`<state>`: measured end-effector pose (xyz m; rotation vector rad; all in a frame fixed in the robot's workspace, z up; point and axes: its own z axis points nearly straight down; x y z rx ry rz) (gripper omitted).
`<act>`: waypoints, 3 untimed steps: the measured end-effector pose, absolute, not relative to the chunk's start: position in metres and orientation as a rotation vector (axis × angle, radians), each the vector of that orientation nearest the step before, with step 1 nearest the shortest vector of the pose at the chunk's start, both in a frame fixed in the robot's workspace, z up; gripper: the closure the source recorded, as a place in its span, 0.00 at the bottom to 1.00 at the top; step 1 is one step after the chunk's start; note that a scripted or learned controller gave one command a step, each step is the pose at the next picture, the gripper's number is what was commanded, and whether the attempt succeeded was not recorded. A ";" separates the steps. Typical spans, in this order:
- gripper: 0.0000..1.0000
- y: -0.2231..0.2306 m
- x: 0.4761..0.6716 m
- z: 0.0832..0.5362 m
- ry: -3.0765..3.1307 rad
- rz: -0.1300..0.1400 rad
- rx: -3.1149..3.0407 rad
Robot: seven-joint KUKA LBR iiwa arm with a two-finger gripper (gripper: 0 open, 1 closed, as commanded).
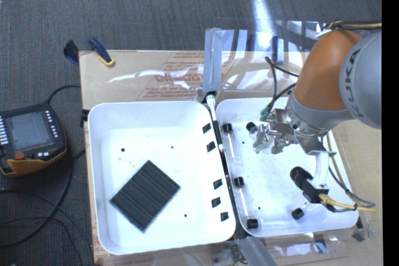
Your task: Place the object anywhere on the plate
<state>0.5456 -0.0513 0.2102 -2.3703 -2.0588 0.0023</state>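
In the L bin (pixel 100 134), near its front, a dark ribbed square plate (pixel 145 194) lies flat, turned diagonal. Further back, over the R bin (pixel 240 112), the gripper (pixel 269 137) hangs; can't tell finger state or any object held.

The arm (pixel 340 81) is cut off by the right edge, and its bulk hides part of the right bin's (pixel 249 230) far wall and corner. The hand (pixel 269 139) is a small blur of metal; whether its fingers are apart or together cannot be told. The counter's (pixel 143 75) near edge runs off the bottom. Small dark bits on the right bin's floor are too small to identify. Glare washes out the clear panel (pixel 221 50) behind the bins.
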 end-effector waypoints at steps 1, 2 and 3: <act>1.00 -0.007 0.636 0.186 -2.268 0.005 -2.170; 1.00 0.070 0.643 0.186 -2.442 0.003 -1.972; 1.00 0.119 0.644 0.204 -2.773 -0.001 -1.478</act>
